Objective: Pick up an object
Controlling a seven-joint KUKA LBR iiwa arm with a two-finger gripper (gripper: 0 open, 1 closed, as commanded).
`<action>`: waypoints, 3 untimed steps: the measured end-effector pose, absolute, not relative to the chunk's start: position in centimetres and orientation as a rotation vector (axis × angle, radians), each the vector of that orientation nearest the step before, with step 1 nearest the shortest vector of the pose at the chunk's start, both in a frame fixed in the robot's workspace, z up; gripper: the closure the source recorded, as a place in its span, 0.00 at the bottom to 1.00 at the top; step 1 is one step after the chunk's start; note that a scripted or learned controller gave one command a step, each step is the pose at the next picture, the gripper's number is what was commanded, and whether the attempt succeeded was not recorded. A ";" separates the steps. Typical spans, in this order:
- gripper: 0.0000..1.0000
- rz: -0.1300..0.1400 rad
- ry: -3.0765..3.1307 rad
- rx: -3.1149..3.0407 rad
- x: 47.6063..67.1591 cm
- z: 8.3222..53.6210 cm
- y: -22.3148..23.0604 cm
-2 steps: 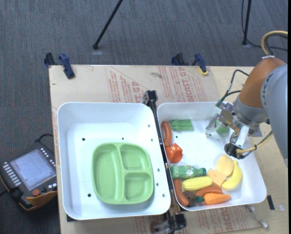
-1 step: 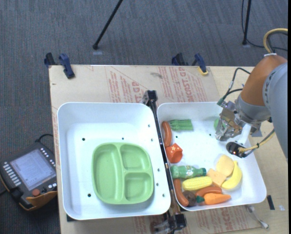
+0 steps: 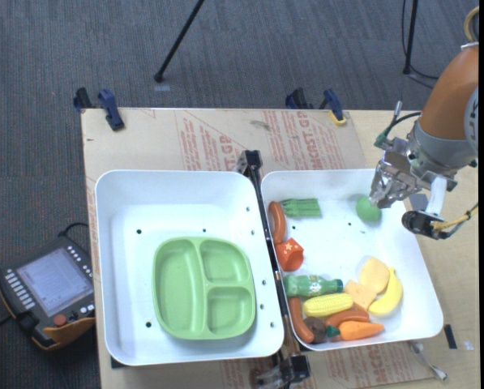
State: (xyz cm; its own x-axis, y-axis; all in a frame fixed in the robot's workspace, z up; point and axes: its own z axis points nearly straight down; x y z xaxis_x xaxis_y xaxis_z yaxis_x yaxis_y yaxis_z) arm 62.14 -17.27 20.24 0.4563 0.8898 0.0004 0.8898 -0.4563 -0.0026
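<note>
Dark grey carpet surrounded a brown cardboard-topped bench (image 3: 225, 136), clamped at its far edge with blue clamps (image 3: 110, 108). On the bench sat two shallow white bins side by side. From the overhead camera, the left white bin (image 3: 120, 217) held a pale green plastic tray with three compartments (image 3: 203, 287), lying flat near the bin's middle.

The right white bin (image 3: 424, 298) held toy food. A small round green ball-like piece (image 3: 368, 210), smooth and evenly light green, lay in the far right part of that bin, apart from the rest. The grey arm's two-finger gripper (image 3: 385, 193) hung just above and beside this green piece, at its upper right; the fingers pointed down towards it, but whether they were apart or together could not be told, and the piece was not seen between them.

Nearer the bin's left wall lay a ribbed green toy vegetable (image 3: 300, 208), a reddish sausage (image 3: 277, 221) and an orange-red toy pepper (image 3: 289, 254). Along the near side were a green bottle (image 3: 310, 285), a yellow corn cob (image 3: 327, 304), an orange carrot (image 3: 361, 330), a pale yellow wedge-shaped piece (image 3: 371, 277) and a yellow banana (image 3: 390, 296), packed close together.

A grey handheld control pendant with a screen (image 3: 47, 286) rested on the carpet left of the bench.
</note>
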 end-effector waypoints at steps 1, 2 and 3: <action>1.00 0.003 -1.639 -2.675 62.2 21.2 -17.2; 1.00 0.000 -2.247 -2.196 63.7 25.6 -18.6; 1.00 -0.001 -2.722 -1.573 64.5 32.9 -21.3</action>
